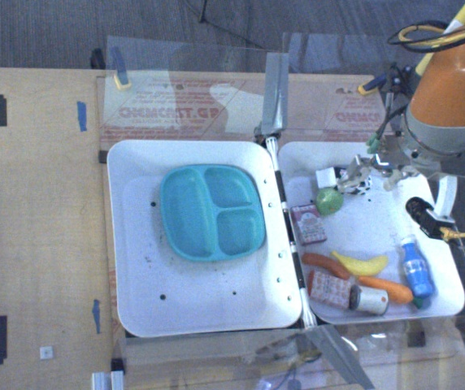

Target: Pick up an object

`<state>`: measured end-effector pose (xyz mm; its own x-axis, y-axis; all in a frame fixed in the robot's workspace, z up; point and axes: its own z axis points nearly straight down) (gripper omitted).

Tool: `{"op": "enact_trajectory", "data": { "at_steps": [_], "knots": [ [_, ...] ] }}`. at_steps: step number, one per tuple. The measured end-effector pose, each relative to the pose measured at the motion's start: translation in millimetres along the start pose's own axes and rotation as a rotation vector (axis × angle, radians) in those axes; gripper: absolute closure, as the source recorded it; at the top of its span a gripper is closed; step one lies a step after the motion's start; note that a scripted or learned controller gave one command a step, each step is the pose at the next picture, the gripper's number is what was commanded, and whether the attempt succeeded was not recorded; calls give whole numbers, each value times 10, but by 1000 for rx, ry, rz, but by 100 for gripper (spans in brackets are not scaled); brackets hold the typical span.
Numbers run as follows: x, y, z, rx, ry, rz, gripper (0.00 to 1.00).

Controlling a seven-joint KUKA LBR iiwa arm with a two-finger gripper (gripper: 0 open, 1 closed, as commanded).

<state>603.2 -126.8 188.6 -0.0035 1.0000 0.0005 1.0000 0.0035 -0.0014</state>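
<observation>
My gripper [356, 180] hangs over the far part of the right bin [379, 222], at the end of the grey and orange arm that reaches in from the right. Just to its lower left a green round fruit [328, 201] lies on the bin floor, close to the gripper; whether they touch I cannot tell. A small white box [324, 177] lies beside the fruit. Nothing is visibly held.
Also in the right bin are a maroon packet [308, 224], a banana [359, 262], two orange carrots [326, 263] [384, 288], a can [369, 300], a patterned box [328, 287] and a blue bottle [415, 270]. In the left bin [135, 283] lies a teal divided plate [213, 211].
</observation>
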Motion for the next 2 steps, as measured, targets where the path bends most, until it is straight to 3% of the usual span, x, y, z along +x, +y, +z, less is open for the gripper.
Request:
{"op": "enact_trajectory", "data": {
  "at_steps": [1, 2],
  "knots": [
    [-110, 536, 714, -36, -6, -35, 0],
    [-327, 521, 790, -45, -3, -26, 0]
  ]
}}
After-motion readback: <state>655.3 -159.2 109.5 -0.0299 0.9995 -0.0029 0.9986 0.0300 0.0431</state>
